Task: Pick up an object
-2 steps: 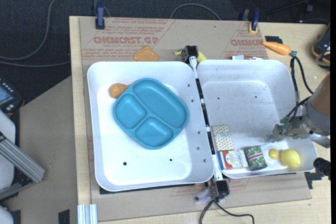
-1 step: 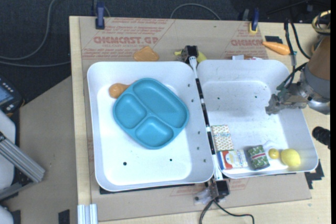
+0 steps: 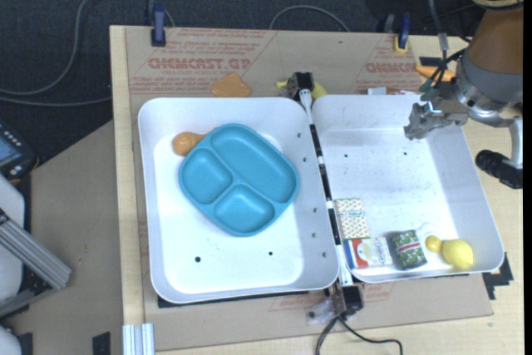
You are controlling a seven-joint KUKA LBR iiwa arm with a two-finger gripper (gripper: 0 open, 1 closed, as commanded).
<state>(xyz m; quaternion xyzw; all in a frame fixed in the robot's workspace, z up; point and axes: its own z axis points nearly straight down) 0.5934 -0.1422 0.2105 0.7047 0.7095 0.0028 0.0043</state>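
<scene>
Tray (image 3: 238, 177) in left bin (image 3: 166, 204); perhaps four packets (image 3: 378, 241) in right bin (image 3: 465, 179).

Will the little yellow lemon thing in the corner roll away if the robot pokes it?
Probably a bit. The yellow lemon looks rounded and smooth, so a push could make it roll or slip. It lies close to the right bin's wall, which would likely stop it soon. Its round shape may also squirt out of the gripper.

My bench (image 3: 125, 179) — brown board, bearing two white bins side by side: left bin (image 3: 166, 262), right bin (image 3: 465, 179) — edges touching.
</scene>
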